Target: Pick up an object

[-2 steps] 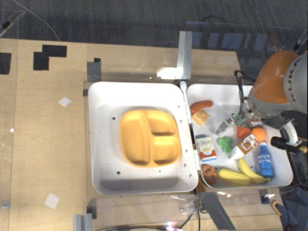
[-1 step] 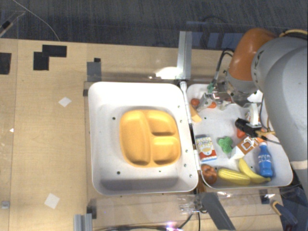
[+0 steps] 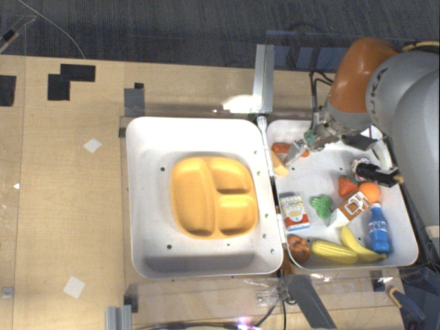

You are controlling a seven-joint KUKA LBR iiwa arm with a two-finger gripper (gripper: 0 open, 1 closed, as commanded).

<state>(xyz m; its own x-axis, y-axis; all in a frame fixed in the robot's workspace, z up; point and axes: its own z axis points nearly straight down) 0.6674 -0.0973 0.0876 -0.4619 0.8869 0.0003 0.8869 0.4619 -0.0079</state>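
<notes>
Orange-red piece point(image 3: 280, 147): lies in the far left corner of the right bin point(image 3: 323, 174), close to the left wall. It is the object nearest the gripper.
Gripper point(image 3: 302, 148): sits low over the far edge of the right bin, its tip just to the right of the orange-red piece. I cannot tell whether the two touch.
Grip: I cannot tell whether it is open or closed, and I see nothing clearly held in it.
Pale yellow block point(image 3: 278, 162): against the left wall, just on the near side of the orange-red piece.
Small carton point(image 3: 293, 210): red and white, by the left wall about midway along it.
Green piece point(image 3: 321, 206): in the middle of the bin, just right of the carton.
Red piece point(image 3: 347, 185) and orange ball point(image 3: 370, 192): side by side, towards the right wall.
Brown-and-white box point(image 3: 355, 207): just on the near side of those two.
Blue bottle point(image 3: 377, 229): white-capped, lying along the right wall by the near right corner.
Bananas point(image 3: 335, 252): two, along the near edge, the second reaching towards the bottle.
Reddish-brown round thing point(image 3: 298, 243): in the near left corner, against the end of a banana.
Arm point(image 3: 405, 95): grey with an orange band, coming in over the far right corner.
Left bin point(image 3: 148, 184): a yellow tray point(image 3: 212, 196) sits in its middle, with one long compartment on the left and two smaller ones on the right.
</notes>
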